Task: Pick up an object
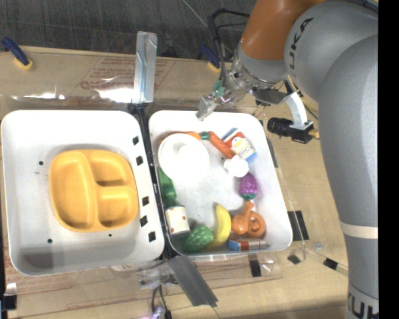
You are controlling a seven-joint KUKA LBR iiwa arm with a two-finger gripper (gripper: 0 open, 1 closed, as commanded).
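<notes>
1. The gripper (pixel 207 106) was seen hovering over the back rim of the right bin (pixel 279 198), just above its far-left corner. The fingers looked slightly parted with nothing between them, so nothing was being held at that point.

2. The task's thing could have been any of the toys piled in that right bin. Closest to the gripper were a white bowl (pixel 183 155) and, just beside it, a small orange carrot (pixel 219 143).

3. Further along, a little milk carton (pixel 241 146) was lying tilted with a white lump just under it, then purple grapes (pixel 249 187), an orange teapot-ish thing (pixel 247 223), a banana (pixel 221 223), a green bumpy piece (pixel 197 238) and a small can (pixel 177 220) near the front wall.

4. The left bin (pixel 13 178) carried only a yellow divided plate (pixel 93 189), well apart from the arm.

5. Handling guess: all of it looked like hollow plastic play food, so light, stiff and a bit slick was expected, nothing fragile.

6. The carrot was judged the easiest grab, being narrow enough to be pinched across its middle. The bowl would probably have needed to be taken by the rim, since the round body would likely be squeezed out of the fingers.

7. The banana and can were packed tight against neighbours, so a clean pinch there was thought less likely.
</notes>
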